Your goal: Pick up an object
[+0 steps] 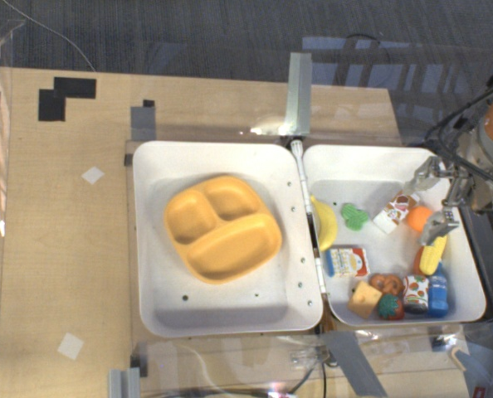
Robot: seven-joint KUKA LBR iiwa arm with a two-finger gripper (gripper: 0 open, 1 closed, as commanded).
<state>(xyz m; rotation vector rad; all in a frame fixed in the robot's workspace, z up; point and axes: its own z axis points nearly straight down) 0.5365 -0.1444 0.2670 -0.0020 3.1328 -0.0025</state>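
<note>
We see the jaws [442,196] spread and bare above the right bin [346,168], near the orange ball [418,217]; nothing lifted yet.

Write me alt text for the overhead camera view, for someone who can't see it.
The robot's gripper hangs over the right white bin, above a scatter of toy food including a banana, an orange ball and a corn cob. The left bin holds a yellow divided plate. Both bins sit side by side on a wooden bench.
</note>
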